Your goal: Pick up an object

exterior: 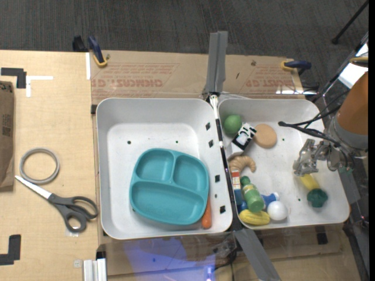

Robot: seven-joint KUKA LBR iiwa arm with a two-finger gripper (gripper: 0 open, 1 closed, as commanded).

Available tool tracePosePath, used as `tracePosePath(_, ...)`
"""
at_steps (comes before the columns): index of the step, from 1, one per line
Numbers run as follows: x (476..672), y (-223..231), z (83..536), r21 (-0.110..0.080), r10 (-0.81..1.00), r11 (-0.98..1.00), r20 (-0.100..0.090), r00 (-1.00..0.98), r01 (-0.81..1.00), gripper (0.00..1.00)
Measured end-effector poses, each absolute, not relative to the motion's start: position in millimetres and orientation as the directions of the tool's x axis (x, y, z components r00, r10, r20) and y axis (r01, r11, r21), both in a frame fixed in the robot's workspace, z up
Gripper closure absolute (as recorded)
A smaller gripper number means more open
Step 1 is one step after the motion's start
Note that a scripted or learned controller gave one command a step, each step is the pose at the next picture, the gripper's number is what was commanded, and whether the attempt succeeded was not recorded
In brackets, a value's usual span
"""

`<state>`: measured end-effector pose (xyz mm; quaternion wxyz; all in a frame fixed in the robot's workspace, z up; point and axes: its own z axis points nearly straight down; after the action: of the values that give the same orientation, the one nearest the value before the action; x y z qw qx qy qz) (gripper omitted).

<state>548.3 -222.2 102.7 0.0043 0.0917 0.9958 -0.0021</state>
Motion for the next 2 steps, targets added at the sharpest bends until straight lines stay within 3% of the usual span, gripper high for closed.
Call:
tracePosePath(1,548.4,-221.9,102.7,-0.003,0.183,0.983,-0.009,-0.983,0.183,0.00)
tracePosePath(2,499.3,-215.8,91.9,-0.001,0.213,0.977,-0.002,-0.977,0.213,0.00)
